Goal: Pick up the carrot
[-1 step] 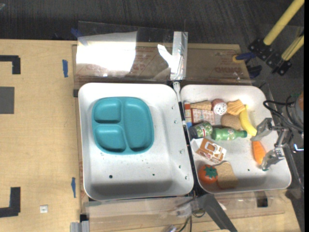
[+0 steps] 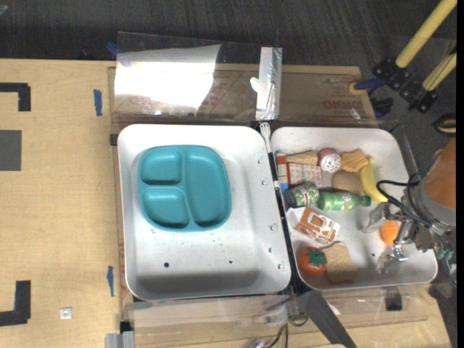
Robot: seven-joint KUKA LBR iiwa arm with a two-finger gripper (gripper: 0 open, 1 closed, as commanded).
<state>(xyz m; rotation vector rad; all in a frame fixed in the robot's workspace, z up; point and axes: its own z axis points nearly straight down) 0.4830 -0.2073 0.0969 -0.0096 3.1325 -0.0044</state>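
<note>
Light wooden bench (image 2: 51,194) runs across the scene w/ two shallow white plastic bins side by side on it. Left white bin (image 2: 210,267) carries a teal three-compartment plate (image 2: 185,187), sitting toward its far-left part. Right white bin (image 2: 388,140) has all the clutter.

My arm, grey w/ orange band (image 2: 442,183), comes in at the right edge, over the right bin's right side. My claw (image 2: 397,246) is low in that bin's near-right corner; can't tell whether it's spread or pressed together, too much metal & cable in a tangle there.

The small orange carrot (image 2: 390,230) lies in the right bin, near-right area, just beside my claw on its far side. Can't tell if it's touching me or merely next to me.

Rest of the right bin, approx by size:
- green plastic bottle (image 2: 333,199) lying on its side, mid-bin
- red-and-white cracker box (image 2: 301,169), far-left part, next to the bin wall
- yellow banana (image 2: 372,183), right of the bottle's end
- brown bread slice (image 2: 341,261), near edge
- orange-and-white snack packet (image 2: 317,225), between bottle & bread
- red tomato w/ green top (image 2: 315,261), touching the bread's left side
- tan biscuit piece (image 2: 354,160), far side
- small pale dotted ball (image 2: 330,162), just left of the biscuit
</note>
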